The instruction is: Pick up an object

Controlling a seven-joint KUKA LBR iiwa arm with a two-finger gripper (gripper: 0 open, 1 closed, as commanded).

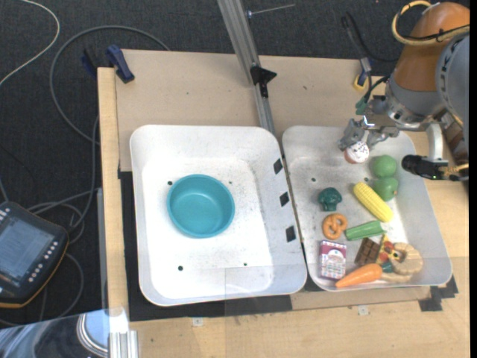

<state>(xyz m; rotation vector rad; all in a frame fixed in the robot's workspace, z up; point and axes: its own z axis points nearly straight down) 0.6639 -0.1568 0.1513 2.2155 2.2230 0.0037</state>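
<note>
over the right bin (298, 144), near its far edge, the tool (360, 135) hangs just above a small white-and-red ball (358, 153); whether it grips cannot be told. beside lie a green pear (385, 174), corn cob (372, 201), broccoli (329, 197), pretzel (335, 224) and carrot (359, 276). no label is readable. the left bin (149, 144) holds a teal bowl (200, 205).

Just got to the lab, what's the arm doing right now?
The KUKA arm's gripper is down at the back of the right bin, right over a small white-and-red object. A grasp isn't confirmed. Corn, broccoli, pretzel and carrot lie nearby. The left bin holds a teal bowl.
</note>
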